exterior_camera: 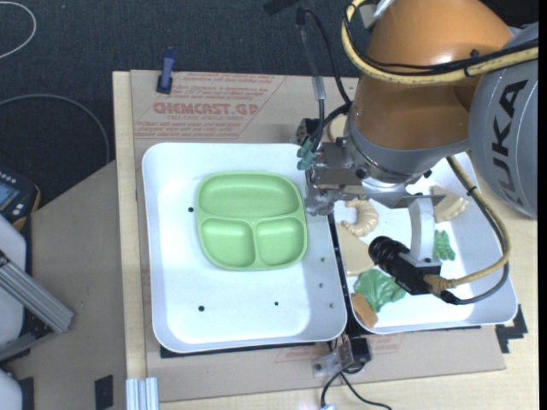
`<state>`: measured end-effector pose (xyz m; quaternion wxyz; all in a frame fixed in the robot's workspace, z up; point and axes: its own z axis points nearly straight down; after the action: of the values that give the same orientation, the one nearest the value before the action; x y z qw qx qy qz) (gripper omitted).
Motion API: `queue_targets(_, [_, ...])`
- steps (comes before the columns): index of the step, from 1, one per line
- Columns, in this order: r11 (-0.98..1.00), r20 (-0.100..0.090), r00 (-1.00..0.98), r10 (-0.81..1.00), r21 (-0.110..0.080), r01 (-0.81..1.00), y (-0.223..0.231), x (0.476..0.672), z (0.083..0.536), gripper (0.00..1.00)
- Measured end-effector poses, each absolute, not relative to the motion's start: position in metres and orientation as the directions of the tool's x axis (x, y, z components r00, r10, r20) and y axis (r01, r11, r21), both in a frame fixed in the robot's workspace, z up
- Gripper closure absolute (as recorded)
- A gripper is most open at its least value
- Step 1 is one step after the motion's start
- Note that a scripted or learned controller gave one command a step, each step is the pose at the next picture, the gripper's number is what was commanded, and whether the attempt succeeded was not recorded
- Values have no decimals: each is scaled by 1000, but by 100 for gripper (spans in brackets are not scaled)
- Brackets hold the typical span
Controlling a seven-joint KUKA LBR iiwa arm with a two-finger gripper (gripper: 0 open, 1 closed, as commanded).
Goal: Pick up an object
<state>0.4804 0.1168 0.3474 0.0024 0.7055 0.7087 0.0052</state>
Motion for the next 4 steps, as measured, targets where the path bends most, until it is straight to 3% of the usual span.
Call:
queue_targets(1, [-5, -3, 5, 1000, -13, 1000, 89, 477, 239, 100])
queue_targets(2, [-5, -2, 5, 1000, -7, 1000, 62, 520, 186, 100])
queue_targets(3, [8, 7, -8, 1000, 14, 1000, 115, 486, 323, 100])
queue_targets(4, [8, 4, -8, 1000, 5, 1000, 183, 497, 351, 100])
